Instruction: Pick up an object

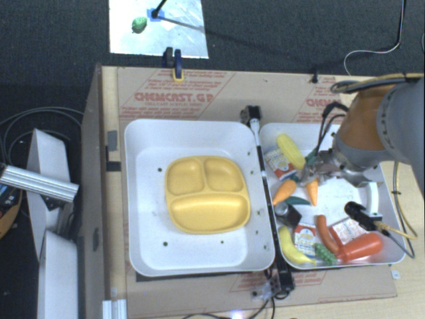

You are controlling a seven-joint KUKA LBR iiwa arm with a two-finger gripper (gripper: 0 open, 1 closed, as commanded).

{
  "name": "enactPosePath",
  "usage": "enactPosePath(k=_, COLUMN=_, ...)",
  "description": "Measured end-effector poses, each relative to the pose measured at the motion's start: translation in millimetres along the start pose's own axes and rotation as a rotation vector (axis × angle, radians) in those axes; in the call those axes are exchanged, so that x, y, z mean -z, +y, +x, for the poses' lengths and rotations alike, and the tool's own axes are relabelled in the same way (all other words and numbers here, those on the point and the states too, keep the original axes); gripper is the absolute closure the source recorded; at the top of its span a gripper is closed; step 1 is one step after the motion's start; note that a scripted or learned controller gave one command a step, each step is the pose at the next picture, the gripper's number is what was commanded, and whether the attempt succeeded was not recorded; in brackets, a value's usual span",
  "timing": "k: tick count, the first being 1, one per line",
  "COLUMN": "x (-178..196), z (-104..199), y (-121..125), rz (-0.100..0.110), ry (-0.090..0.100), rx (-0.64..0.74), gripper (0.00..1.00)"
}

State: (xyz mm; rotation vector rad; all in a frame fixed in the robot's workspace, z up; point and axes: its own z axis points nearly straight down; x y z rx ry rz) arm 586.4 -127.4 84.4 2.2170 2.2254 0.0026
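1. I see the end effector (312, 168) low in the right bin (398, 256), at frame right.
2. I cannot tell its opening or hold.
3. Toy carrots (285, 190) lie just beside it; the corn cob (290, 149) is above.
4. The yellow divided plate (206, 193) occupies the left bin (149, 151).

Plate (206, 195) in left bin (143, 145), toys (312, 231) apparently right.

bench (199, 88), two white bins (143, 198) side by side

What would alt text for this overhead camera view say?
A grey robot arm's gripper hovers over toy corn and carrots in the right white bin; the left bin holds a yellow divided plate.
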Motion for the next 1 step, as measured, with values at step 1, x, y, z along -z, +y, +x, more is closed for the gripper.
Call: enactPosePath(k=1, x=102.4, z=72.4, y=65.6, rz=-0.006, ry=0.0, rx=0.002, gripper=1.0)
